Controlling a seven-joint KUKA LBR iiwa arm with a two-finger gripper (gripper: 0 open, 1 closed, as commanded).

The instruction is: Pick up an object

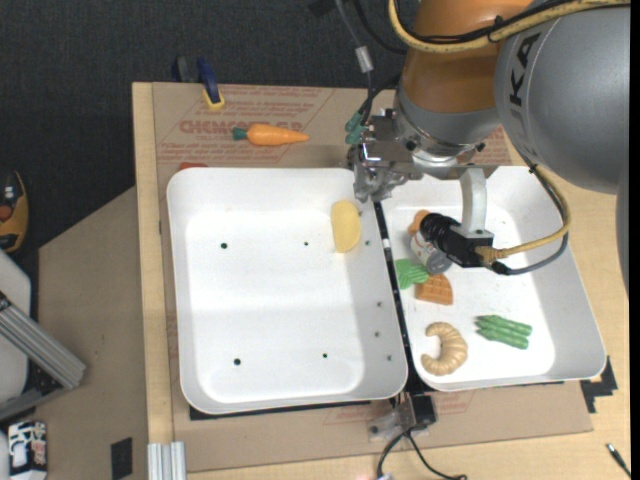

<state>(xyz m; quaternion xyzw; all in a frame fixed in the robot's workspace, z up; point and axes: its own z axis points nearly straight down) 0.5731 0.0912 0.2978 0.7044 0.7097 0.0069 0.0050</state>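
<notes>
My gripper (pixel 371 180) hangs over the far end of the wall between the two white bins, under the grey and orange arm. A pale yellow oval piece (pixel 345 226) lies in the left bin (pixel 200 268), just below and left of the gripper and apart from it. In the right bin (pixel 560 268) lie a green piece (pixel 409 272), an orange wedge (pixel 434 290), a tan croissant (pixel 446 348) and green bean pods (pixel 502 331). A small orange bit (pixel 417 223) shows partly under the wrist.
A toy carrot (pixel 270 135) lies on the cardboard behind the left bin, outside both bins. A blue and yellow clamp (pixel 207 81) sits at the cardboard's far edge. The dividing walls run right under the gripper.
</notes>
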